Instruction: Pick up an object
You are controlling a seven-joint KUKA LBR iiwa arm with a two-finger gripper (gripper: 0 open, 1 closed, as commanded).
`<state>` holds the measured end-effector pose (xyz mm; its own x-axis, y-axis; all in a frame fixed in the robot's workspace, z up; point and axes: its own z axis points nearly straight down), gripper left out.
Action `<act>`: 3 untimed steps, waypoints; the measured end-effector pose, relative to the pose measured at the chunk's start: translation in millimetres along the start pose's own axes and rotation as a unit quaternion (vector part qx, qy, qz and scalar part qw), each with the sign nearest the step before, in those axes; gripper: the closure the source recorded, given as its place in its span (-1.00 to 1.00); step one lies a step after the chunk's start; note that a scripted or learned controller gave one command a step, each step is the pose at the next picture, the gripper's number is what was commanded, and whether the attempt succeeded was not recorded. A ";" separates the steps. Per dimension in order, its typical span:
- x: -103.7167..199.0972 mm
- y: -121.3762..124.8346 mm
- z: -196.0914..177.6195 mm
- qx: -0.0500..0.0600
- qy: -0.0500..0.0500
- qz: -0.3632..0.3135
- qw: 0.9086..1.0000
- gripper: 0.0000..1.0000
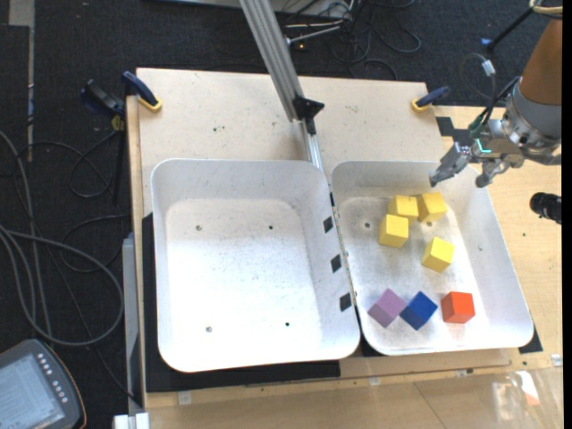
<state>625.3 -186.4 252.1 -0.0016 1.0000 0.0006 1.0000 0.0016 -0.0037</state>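
- Grey end effector [464, 170] hangs over the right bin's [509, 280] far rim, fingers spread apart, grasping nothing.
- Yellow cubes [394, 230] cluster in that bin just below it; none touched.
- Purple [387, 307], blue [418, 310], red [458, 307] cubes line the bin's near edge.

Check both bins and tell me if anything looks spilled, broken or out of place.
Nothing stands out. Four yellow cubes, a purple cube, a blue cube and an orange-red cube all lie inside the right white bin, intact. The gripper hovers at that bin's far right corner.
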 end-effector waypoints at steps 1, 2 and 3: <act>0.2 0.8 -2.6 -0.002 -0.001 -0.001 1.000 -1.00; 3.1 5.4 41.6 0.000 0.000 -0.001 1.000 -1.00; 7.2 5.7 105.9 0.001 0.000 0.000 1.000 -1.00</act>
<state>630.6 -179.2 146.2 -0.0026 1.0000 0.0010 1.0000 0.0026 -0.0061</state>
